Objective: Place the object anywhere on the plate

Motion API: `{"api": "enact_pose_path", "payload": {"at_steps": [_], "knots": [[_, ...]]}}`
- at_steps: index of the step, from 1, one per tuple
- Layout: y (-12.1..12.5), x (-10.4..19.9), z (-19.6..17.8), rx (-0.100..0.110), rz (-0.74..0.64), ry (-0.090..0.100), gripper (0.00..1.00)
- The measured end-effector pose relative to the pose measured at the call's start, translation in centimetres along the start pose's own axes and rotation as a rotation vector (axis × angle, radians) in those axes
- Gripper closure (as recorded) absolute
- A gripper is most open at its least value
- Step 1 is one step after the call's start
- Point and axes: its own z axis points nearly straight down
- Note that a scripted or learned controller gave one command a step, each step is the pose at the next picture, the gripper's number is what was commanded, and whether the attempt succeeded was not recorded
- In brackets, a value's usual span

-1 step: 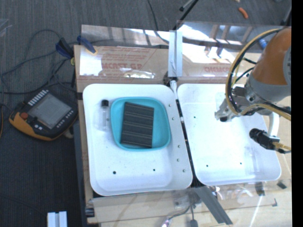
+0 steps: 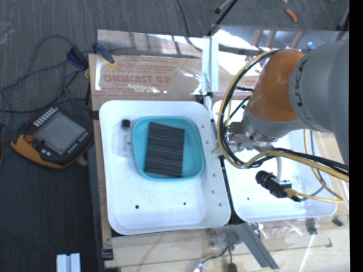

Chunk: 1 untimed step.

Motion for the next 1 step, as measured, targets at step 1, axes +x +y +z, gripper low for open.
{"api": "enact_pose_path", "payload": {"at_steps": [1], "knots": [[0.0,-0.06,-0.01,0.0,0.001,0.0,0.0]]}}
